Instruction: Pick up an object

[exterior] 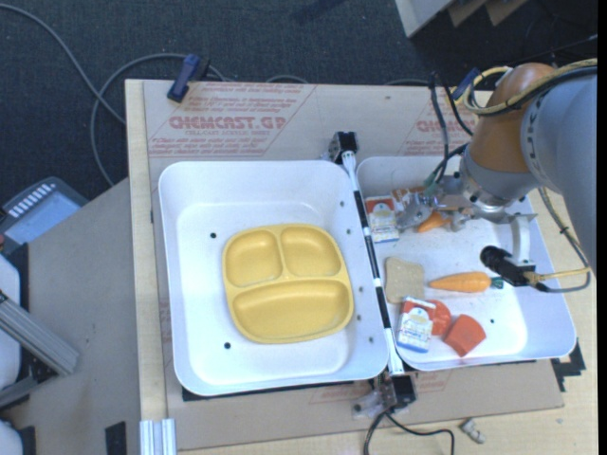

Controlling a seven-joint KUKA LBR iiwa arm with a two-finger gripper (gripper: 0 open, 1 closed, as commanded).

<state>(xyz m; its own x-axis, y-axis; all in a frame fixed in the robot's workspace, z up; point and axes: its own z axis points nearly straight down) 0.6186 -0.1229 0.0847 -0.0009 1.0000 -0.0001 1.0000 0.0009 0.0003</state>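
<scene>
— Yellow plastic is what fills the left bin point(180, 207): a divided plate point(284, 282), lying flat.

— And the right bin point(550, 335)?

— A carrot point(459, 282) at its middle, a tan slice point(404, 278) beside it, a small carton point(415, 325) and a red block point(465, 335) toward the front edge, another carton point(381, 218) at the back left corner.

— Where is the gripper point(424, 214)?

— Low over the back of the right bin, just beside a small orange piece point(432, 224). Whether it is spread or pinching anything, I cannot tell.
</scene>
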